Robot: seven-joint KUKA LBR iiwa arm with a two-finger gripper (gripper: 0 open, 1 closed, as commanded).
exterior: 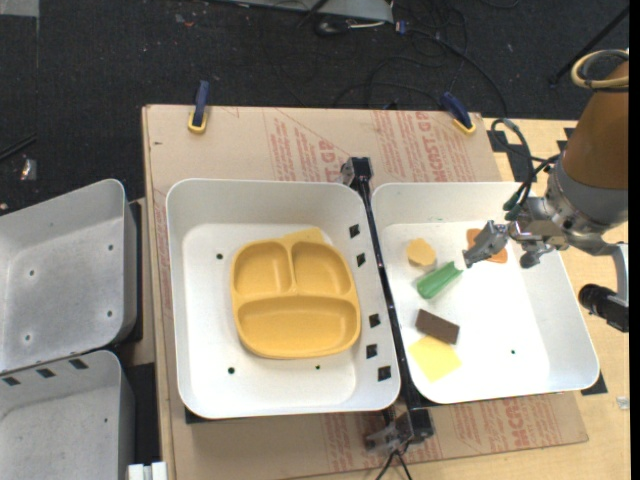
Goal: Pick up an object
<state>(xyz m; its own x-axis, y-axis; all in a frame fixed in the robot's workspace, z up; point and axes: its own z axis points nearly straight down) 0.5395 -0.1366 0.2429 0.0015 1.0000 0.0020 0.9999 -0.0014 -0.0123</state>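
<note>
The right bin (545, 368) holds several small items: a green cylinder (438, 280), a small yellow-orange chunk (421, 253), a brown block (437, 325), a pale yellow block (435, 358) and an orange piece (474, 238). My gripper (508, 247) reaches in from the right over the bin's upper middle. Its fingers are spread open. The left finger (487, 241) is right over the orange piece and hides part of it. The green cylinder's upper end lies just left of and below that finger. Nothing sits between the fingers.
The left bin (190, 268) carries a yellow divided plate (296, 298). A black divider rail (375, 268) runs between the two bins. Cardboard lies under the bins, and white lids (60, 268) lie at the far left.
</note>
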